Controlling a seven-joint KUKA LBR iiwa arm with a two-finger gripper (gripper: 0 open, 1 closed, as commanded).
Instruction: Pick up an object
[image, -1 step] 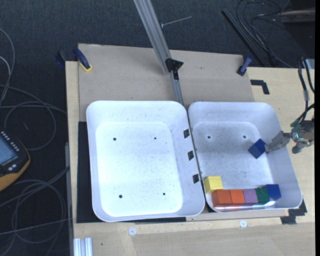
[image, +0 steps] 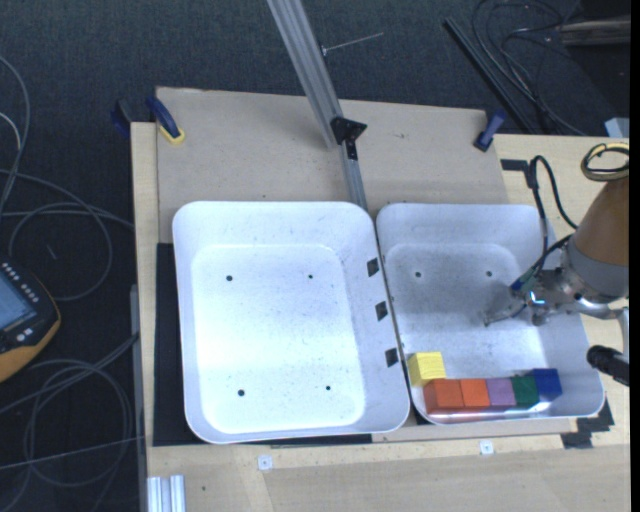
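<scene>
My arm: grey with an orange-brown band (image: 607, 232) above the wrist, reaching in from the right over the right bin.
My claw (image: 512, 308): low over the floor of the right bin, right of its centre; thin dark fingers pointing left, too small and blurred for me to tell whether they are spread or closed. I see nothing between them.
Right bin (image: 452, 216): shallow, white, smooth plastic with rounded corners; its floor is scuffed grey and speckled, with small dark dots near the corners.
Blocks: a tight row along the front wall of the right bin, well apart from my claw, all small, matte, square-edged.
Yellow block (image: 428, 366): at the left end, set slightly behind the row, near the front left corner.
Orange blocks (image: 459, 394): two side by side, touching, just in front and right of the yellow one.
Purple block (image: 501, 392): next in the row, pale.
Green block (image: 526, 388): right of the purple one.
Blue block (image: 546, 381): the right end of the row.
Left bin (image: 196, 225): same white rounded shape, cleaner floor with fine speckles and four dark dots.
Surface (image: 250, 140): flat tan board under both bins, with blue clamps (image: 166, 120) at its far corners.
Metal rail (image: 318, 95): slanted, ribbed, grey, ending between the bins.
</scene>
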